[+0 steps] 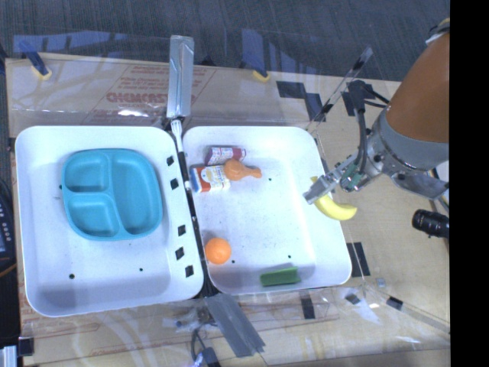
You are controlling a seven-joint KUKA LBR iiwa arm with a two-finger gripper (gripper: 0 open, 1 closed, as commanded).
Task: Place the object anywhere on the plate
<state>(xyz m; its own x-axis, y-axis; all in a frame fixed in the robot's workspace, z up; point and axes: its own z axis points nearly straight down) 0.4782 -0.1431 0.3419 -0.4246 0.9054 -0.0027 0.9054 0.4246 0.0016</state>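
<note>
A blue divided plate (113, 193) lies in the left white bin (38, 281). My gripper (322, 191) is over the right rim of the right bin (306, 147), far to the right of the plate. It is shut on a yellow banana (338, 209). The banana's body sticks out below and to the right of the grey fingers (315, 195), and a small yellow tip shows above them.
The right bin holds an orange ball (218, 251), a green block (280, 277), a small bottle with a red and white label (209, 179), an orange pear-shaped toy (240, 171) and a dark red can (224, 154). A metal divider (180, 75) stands between the bins at the back.
</note>
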